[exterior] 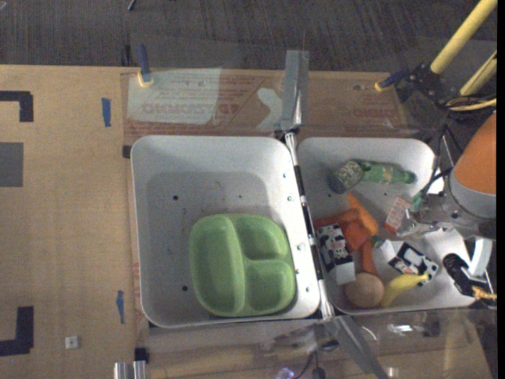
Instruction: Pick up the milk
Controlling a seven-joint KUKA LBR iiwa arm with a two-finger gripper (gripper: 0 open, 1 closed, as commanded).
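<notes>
The milk carton lies on its side at the left edge of the right bin, beside the carrot. It looks light and stiff; grip across its 2 flat faces. Whether the gripper is open, I cannot tell

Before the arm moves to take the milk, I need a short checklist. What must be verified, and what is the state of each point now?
1. Milk carton located: ok; it lies in the right bin, against the divider side.
2. Milk top side uncovered: ok.
3. Space around the milk: not ok; the orange carrot-like piece and the round brown item lie close beside it.
4. Gripper above the milk: not ok; it is near the bin's right side.
5. Finger opening: cannot tell.
6. Green divided plate out of the way: ok; it sits in the left bin.
</notes>
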